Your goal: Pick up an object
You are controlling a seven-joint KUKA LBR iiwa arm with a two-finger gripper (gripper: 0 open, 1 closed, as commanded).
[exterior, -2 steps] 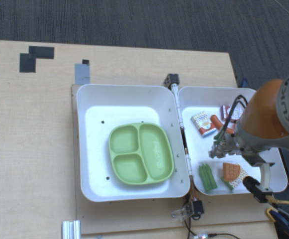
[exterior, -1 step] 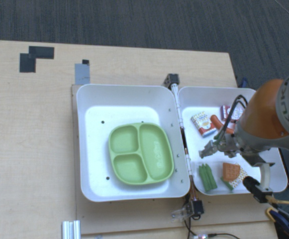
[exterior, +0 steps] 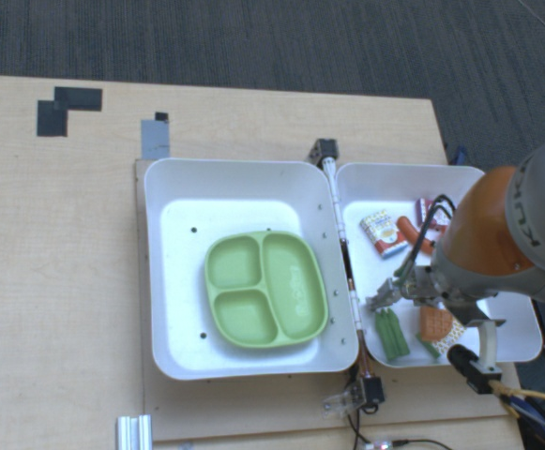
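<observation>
My hand (exterior: 389,296) hangs low over the right bin (exterior: 361,195), close to its left wall, and from this angle I cannot tell how it is set. Just beneath and slightly toward the near edge lies a green packet (exterior: 392,336), right beside my hand; whether I touch it is unclear. An orange item (exterior: 434,323) sits to the right of the packet, partly under my wrist. Farther back in the same bin rest a small printed box (exterior: 380,230) and a red sausage-shaped piece (exterior: 409,230), apart from my hand. The left bin (exterior: 174,251) on the counter (exterior: 56,279) holds a green divided plate (exterior: 265,289).
</observation>
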